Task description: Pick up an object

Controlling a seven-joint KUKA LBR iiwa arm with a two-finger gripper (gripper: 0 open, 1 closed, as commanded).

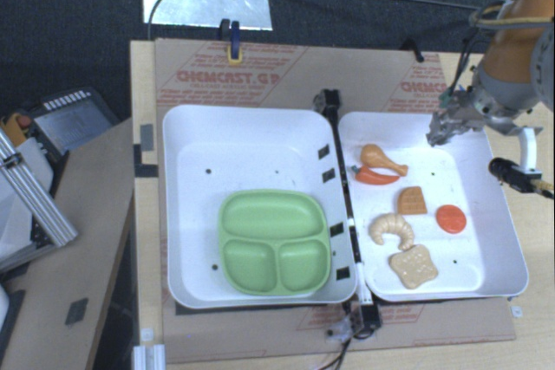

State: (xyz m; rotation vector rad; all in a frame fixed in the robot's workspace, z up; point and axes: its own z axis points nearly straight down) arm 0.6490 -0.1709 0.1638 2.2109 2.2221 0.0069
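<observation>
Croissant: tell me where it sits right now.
The croissant lies in the right bin, near its middle, just below the brown cracker, above the toast slice and left of the orange disc.

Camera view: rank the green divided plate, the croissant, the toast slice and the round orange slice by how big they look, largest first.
1. green divided plate
2. croissant and toast slice, too alike to separate
3. round orange slice

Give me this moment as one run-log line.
stage: approach | gripper: over right bin back edge, nothing held | right bin: drumstick, chili, croissant, tomato slice | left bin: green tray
</observation>
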